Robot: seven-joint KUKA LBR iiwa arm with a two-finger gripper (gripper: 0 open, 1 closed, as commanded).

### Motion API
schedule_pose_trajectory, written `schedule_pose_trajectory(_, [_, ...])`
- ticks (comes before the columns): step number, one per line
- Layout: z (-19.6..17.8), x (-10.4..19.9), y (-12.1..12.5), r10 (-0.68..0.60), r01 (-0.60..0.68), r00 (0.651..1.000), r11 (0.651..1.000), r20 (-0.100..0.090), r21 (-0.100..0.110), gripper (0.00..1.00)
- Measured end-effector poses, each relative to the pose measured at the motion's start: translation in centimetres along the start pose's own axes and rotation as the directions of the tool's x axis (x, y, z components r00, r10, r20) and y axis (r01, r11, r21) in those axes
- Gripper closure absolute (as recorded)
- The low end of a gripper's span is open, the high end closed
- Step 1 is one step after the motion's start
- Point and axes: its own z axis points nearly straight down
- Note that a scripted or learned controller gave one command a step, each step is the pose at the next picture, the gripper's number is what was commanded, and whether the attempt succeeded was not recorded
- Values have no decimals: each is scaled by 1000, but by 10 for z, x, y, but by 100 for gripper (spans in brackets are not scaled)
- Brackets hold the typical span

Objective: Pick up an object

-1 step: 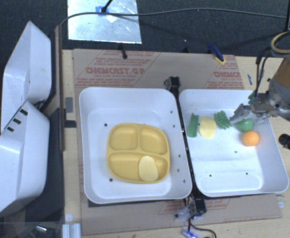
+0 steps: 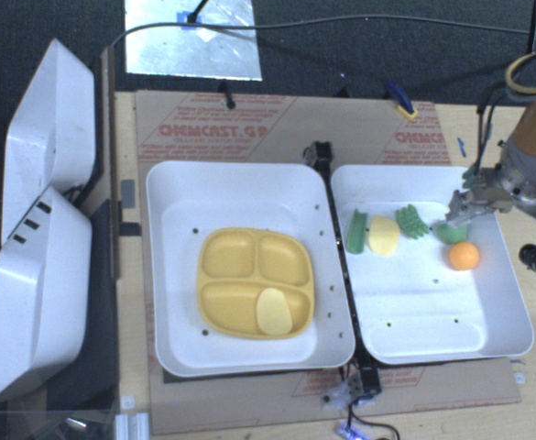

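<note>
From where I stand, two shallow white bins sit side by side on a cardboard-covered bench. The left bin (image 2: 171,246) holds a yellow divided tray (image 2: 249,269), and a pale yellow oval piece (image 2: 273,311) lies in the tray's lower compartment, toward its right end.

The right bin (image 2: 432,324) carries the loose toys, all gathered in its upper half. A green strip-shaped piece (image 2: 355,231) lies near the bin's left wall, tilted a little, with a pale yellow rounded piece (image 2: 384,236) touching or just beside it on the right. Next comes a green ridged piece (image 2: 411,222), and further right a small orange ball (image 2: 464,257) rests near the right wall.

The arm (image 2: 535,149) reaches in from the right, and its gripper (image 2: 460,216) hangs low over the upper right part of the right bin. Directly beneath it lies a small green object (image 2: 452,233), just up and left of the orange ball. The gripper's tip seems to meet this green object, but I cannot tell whether it is closed on it or how wide it stands, since the metal parts blur together from this angle.
</note>
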Motion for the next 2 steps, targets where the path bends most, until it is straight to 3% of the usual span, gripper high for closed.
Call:
schedule_pose_trajectory(1, [13, 50, 30, -3, 3, 1000, 1000, -1, 1, 100])
schedule_pose_trajectory(2, [13, 47, 29, 1, -1, 1000, 1000, 0, 2, 0])
